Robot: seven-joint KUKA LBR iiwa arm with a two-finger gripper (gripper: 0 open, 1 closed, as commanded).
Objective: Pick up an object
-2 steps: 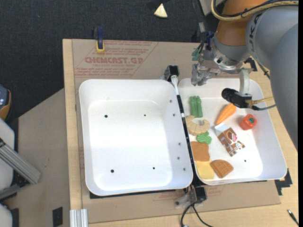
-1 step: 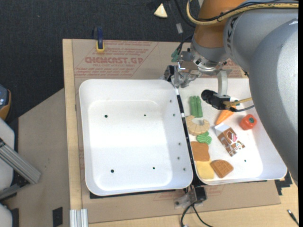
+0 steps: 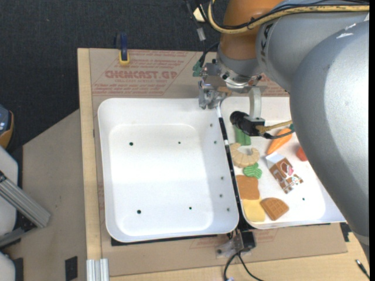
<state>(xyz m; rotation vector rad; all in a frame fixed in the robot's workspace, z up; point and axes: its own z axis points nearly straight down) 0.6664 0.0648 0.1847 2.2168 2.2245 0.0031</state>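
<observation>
My gripper (image 3: 208, 100) hangs at the far end of the divider between the two bins, over the back rim, with nothing visibly in it. The right bin (image 3: 304, 206) holds several small food-like items. Among them are a beige ring (image 3: 244, 155), a green piece (image 3: 242, 138), a small green lump (image 3: 253, 171), a brown slice (image 3: 248, 187), a yellow slab (image 3: 254, 211), a brown waffle-like piece (image 3: 274, 207), an orange carrot shape (image 3: 279, 141) and a brown-and-white packet (image 3: 285, 175). All lie nearer the camera than the gripper and to its right.
The left bin (image 3: 117, 157) is a white tray with a few dark dots on its floor. Both bins rest on a brown board (image 3: 146, 69) with a blue-and-yellow clamp (image 3: 122, 48) at its far edge. The big grey arm covers the right bin's far right part.
</observation>
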